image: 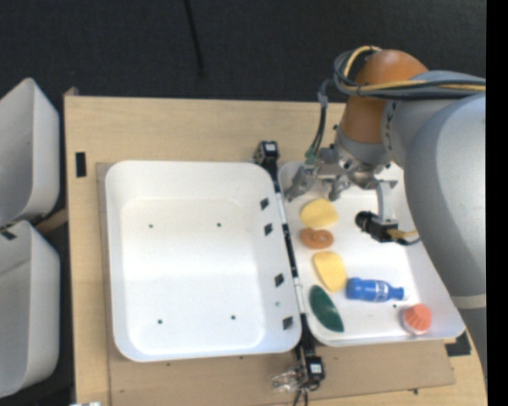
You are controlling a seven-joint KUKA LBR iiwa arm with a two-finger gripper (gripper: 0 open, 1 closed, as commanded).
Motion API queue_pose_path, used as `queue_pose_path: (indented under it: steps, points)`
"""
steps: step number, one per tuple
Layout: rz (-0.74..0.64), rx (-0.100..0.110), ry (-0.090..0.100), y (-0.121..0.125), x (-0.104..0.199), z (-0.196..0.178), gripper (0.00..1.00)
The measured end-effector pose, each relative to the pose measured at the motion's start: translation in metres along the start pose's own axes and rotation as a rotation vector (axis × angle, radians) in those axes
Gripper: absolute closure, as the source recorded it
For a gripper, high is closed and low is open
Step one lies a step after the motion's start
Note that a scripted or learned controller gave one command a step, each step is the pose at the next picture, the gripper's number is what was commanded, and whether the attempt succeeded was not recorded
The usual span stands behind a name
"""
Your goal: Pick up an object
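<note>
GRIPPER: gripper (324, 178) hangs over right white bin (423, 265), finger state indeterminate | TARGET: pale yellow rounded block (319, 213) just below gripper, nearest candidate | STATUS: nothing visibly held

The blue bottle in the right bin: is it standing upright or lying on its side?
Lying on its side. The blue bottle stretches flat along the right bin's floor, its pale cap end pointing toward the view's right.

Looks like a robot lab, not a home. A big grey robot arm (444, 155) w/ an orange band leans over a plain wood bench (89, 227). Two white bins (118, 193) sit side by side, w/ small toy things in one. Dark floor around.
</note>
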State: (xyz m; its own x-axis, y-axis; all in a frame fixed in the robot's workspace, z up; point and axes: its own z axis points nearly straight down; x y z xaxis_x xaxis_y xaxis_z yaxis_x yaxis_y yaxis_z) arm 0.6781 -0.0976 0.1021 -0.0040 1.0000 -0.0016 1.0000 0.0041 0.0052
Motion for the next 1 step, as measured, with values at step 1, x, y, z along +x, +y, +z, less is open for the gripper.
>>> queue_pose_path:
  steps: [1]
  points:
    - [0.006,0.01,0.001,-0.0691,-0.0004,0.0008,0.0]
